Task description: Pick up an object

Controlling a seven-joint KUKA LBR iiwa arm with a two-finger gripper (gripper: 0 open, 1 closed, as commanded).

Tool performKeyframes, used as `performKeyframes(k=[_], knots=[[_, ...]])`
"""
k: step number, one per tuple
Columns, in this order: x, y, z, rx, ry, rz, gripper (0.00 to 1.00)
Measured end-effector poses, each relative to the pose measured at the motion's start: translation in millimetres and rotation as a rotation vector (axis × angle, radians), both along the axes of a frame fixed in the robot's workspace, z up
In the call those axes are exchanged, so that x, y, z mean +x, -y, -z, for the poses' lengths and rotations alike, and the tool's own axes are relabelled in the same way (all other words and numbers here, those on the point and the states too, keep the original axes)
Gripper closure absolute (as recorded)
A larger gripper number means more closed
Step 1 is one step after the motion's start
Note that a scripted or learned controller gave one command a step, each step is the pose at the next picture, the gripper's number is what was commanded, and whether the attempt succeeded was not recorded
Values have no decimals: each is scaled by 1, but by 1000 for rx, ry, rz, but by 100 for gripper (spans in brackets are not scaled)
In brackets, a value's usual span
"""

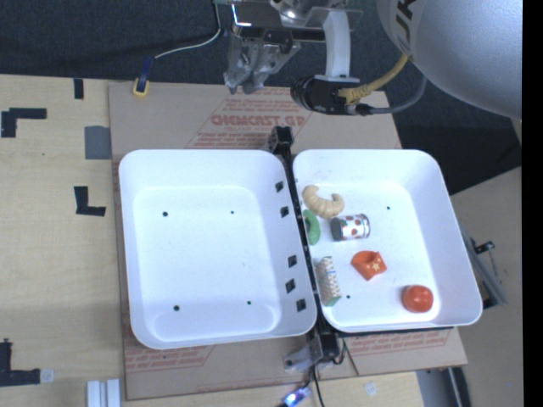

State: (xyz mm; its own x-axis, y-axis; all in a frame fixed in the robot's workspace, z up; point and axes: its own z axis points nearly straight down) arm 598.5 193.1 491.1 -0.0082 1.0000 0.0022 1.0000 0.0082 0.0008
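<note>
The right bin (424,185) holds several small things: a tan curved piece (322,200), a green piece (312,230) against the left wall, a small red-and-white can (351,226) lying on its side, an orange-red chunk (368,264), a red ball-like thing (417,298), and a pale ribbed piece (327,279). My gripper (247,78) hangs high beyond the far edge of the bins, above the cardboard, well away from all of these. Nothing shows between its fingers.
The left bin (144,185) sits beside the right one, joined by a black clip strip (291,227). Both rest on a cardboard sheet (170,117). A yellow-tipped cable (141,84) lies at the cardboard's far left corner.
</note>
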Motion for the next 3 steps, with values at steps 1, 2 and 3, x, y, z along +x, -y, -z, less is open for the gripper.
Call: performKeyframes(k=[1,2,3], knots=[[46,-43,-45,-1,3,3,100],[-27,-36,-45,-1,-2,4,100],[-89,-41,-45,-2,-2,4,100]])
